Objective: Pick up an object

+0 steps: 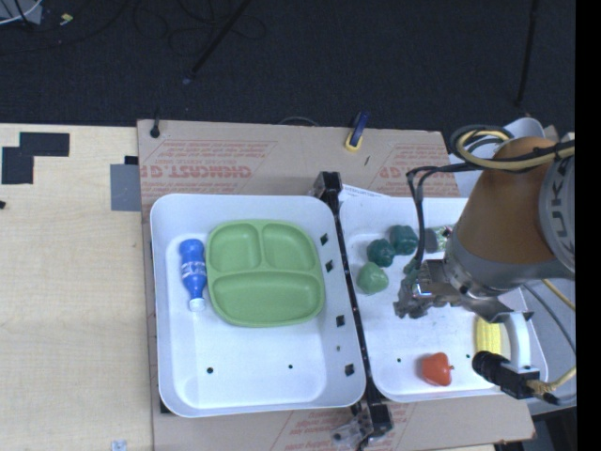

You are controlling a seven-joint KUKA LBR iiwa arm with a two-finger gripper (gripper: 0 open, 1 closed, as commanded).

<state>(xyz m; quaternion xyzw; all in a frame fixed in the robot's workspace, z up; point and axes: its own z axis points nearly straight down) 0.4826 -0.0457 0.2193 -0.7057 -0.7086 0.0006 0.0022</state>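
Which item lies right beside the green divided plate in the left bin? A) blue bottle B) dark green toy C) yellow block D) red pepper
A: the blue bottle lies along the left edge of the green divided plate in the left bin; the red, yellow and dark green items sit in the right bin.

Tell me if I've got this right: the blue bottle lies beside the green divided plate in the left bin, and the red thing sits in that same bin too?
Not quite. The blue bottle does lie beside the green divided plate in the left bin, but the red thing sits in the right bin, near its front edge. The camera view shows it.
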